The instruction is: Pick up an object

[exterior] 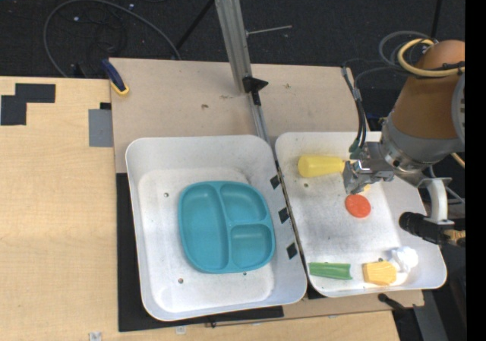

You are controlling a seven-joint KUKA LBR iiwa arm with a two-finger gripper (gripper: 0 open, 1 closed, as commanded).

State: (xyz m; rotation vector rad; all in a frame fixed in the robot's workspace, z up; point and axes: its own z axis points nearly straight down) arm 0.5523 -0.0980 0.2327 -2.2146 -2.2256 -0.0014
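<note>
The right bin point(326, 241) holds a yellow cylinder-shaped object point(320, 165) near its back, a small orange-red round object point(358, 206) in the middle, a green flat piece point(329, 271) at the front, and a yellow block point(379, 273) beside a white object point(404, 260) at the front right. My gripper point(357, 178) hangs over the right bin, just right of the yellow object and directly above the orange-red one. I see nothing held in it.
The left bin point(152, 180) carries a teal divided tray point(225, 225). An upright aluminium post point(234, 36) stands behind the bins. Black clips point(282, 214) sit on the rim between the two bins. Cables lie on the dark floor at the back.
</note>
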